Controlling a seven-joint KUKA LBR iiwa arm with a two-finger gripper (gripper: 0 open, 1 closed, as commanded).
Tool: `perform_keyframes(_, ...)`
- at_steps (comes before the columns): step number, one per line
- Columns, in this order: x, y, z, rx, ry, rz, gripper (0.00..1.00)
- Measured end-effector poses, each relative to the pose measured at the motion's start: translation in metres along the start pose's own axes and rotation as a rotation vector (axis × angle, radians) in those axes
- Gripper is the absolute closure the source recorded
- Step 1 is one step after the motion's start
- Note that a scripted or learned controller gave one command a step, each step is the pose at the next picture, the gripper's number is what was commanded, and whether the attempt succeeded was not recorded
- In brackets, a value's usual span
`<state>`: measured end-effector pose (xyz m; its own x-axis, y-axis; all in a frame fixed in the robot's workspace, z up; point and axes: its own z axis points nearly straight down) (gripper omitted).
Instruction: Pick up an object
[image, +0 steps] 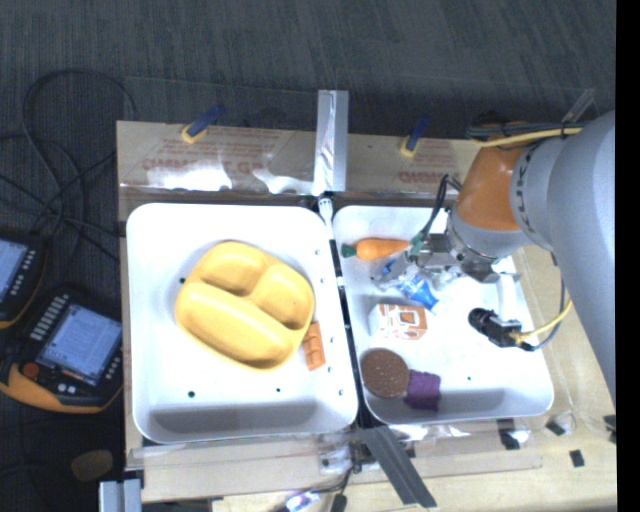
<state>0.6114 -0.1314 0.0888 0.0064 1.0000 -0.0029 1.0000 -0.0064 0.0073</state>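
Right now your tool (418, 262) is down in the right bin (520, 395) over a blue packet (417, 291); its grip can't be judged, so confirm before lifting.

No text, brand, number or sign can be made out clearly. Faint reddish printing is seen on the cardboard sheet (170, 160) behind the bins, under clear plastic, but its letters are too blurred to be read. An orange-and-white printed pattern is carried by the small white packet (399, 321) in the right bin, yet no word can be told from it. Markings in white are shown on the blue wrapper (418, 292) beside it, also illegible. Lit screens are borne by the handheld pendants (70, 345) at the left, with contents too small to be deciphered
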Motion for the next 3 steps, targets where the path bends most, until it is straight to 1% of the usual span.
perform_keyframes(1, -0.001, 0.001, -0.01, -0.002, 0.001, 0.001, 1.0)
perform_keyframes(2, 0.008, -0.002, -0.002, -0.004, 0.0, 0.075, 1.0)
perform_keyframes(3, 0.046, 0.057, -0.094, 0.01, -0.003, 0.311, 1.0)
